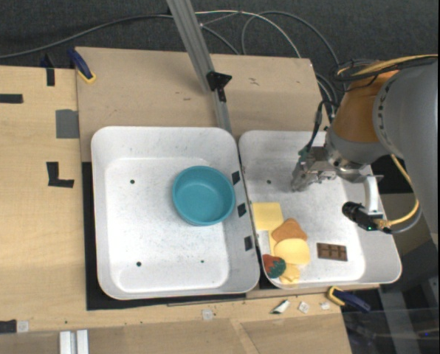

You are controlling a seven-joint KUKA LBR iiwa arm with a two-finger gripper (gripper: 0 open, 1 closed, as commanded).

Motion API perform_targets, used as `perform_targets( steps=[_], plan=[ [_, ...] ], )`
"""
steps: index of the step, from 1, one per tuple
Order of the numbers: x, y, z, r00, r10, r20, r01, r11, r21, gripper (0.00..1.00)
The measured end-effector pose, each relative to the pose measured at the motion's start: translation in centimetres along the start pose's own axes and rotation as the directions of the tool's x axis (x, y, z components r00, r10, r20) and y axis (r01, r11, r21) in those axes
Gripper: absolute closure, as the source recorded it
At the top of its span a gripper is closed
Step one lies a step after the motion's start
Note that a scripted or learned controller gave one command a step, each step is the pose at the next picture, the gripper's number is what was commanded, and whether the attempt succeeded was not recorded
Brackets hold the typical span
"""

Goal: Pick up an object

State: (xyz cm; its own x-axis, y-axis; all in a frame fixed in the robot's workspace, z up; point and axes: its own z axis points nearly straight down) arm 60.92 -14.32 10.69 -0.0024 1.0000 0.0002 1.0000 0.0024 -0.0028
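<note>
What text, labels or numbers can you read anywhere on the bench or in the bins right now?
None can be read.
The small white tags on the bench edge below the right bin are too small to show any print.
The brown block bears a moulded grid, not letters.

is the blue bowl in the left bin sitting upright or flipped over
Upright. The blue bowl shows its open mouth and inner floor to the camera, rim on top, resting on the left bin. Nothing visible inside it.
</note>
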Motion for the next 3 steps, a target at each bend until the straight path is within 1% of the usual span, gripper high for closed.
perform_targets(
  steps=[1, 2, 3],
  plan=[
    [0.2, 0.2, -4.2, 1.000, 0.001, 0.000, -0.001, 1.000, -0.005, 1.00],
    [-0.4, 0.7, -8.8, 1.000, 0.001, 0.001, -0.001, 1.000, -0.006, 1.00],
    [-0.4, 0.8, -14.1, 1.000, 0.000, 0.001, 0.000, 1.000, -0.008, 1.00]
  ],
)
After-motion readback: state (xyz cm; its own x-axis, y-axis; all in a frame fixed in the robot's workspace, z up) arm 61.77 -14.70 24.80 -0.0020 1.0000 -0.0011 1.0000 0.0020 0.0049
